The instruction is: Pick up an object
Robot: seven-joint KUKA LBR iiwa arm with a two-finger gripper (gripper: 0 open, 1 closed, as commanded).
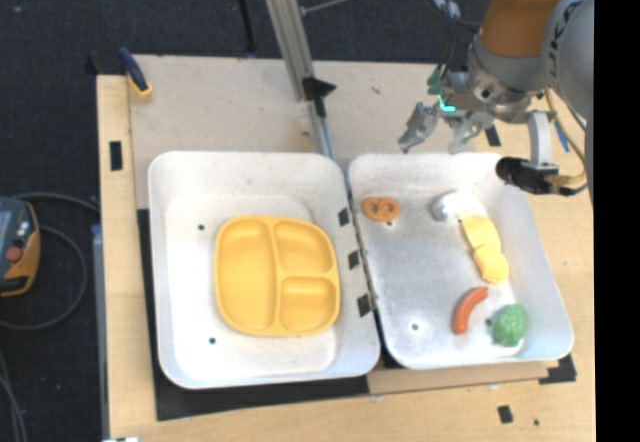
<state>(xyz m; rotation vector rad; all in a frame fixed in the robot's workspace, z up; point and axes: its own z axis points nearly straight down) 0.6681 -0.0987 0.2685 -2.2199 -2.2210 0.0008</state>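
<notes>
Objects: pretzel [379, 209], small grey piece [443, 207], yellow block [483, 247], sausage [467, 310] and green broccoli [509, 325] all lie in the right bin [420, 260], below and apart from me.
Jaws [437, 127]: my fingers spread apart, gripping nothing, over the bin's far rim.
Left bin [180, 230]: holds a yellow divided plate [277, 275], well off to my left.

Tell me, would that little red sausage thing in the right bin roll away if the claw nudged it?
Probably a bit. The red sausage looks rounded and slightly curved, so it may roll or pivot rather than slide straight. It looks like a smooth plastic toy, so likely light and somewhat slippery. The green lump close beside it might stop it. The gripper hovers above the bin's far edge.
</notes>
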